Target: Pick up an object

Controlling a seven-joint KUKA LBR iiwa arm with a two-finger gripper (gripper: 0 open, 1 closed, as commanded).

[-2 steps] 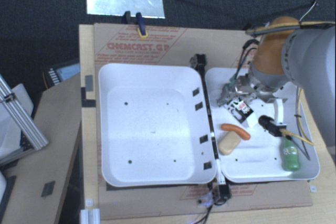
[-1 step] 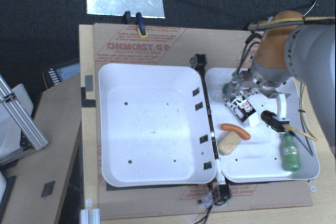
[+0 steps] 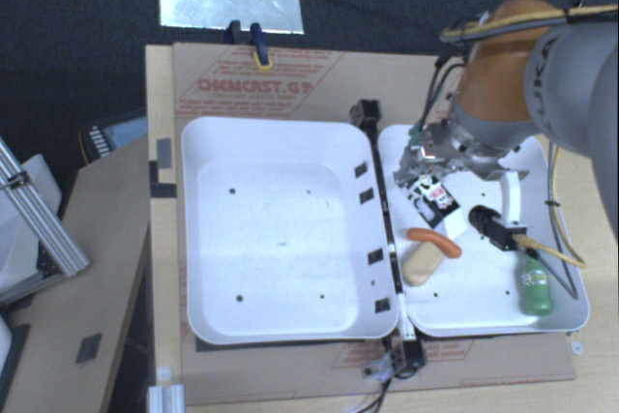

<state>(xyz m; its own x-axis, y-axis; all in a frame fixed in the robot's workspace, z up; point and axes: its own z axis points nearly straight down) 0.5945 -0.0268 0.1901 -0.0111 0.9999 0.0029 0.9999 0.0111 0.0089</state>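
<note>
- Packet (image 3: 432, 198), black-and-white with a pink spot: down in the right bin (image 3: 474, 303), close to the wall shared with the left bin (image 3: 280, 237), directly under the gripper (image 3: 422, 167). Can't tell how far open the gripper is, or whether anything's actually in it. Too tucked under the wrist from up here.

- Yeah, same, not calling it either. Looks flat on the bin floor though, so probably easy to skate over instead of pinching. Could also just get shoved sideways into the orange sausage thing (image 3: 435, 243) and the beige lump (image 3: 419, 264) lying near it. Might even end up grabbing two at once. Green bottle (image 3: 535, 290) well apart, so no worry there.
</note>
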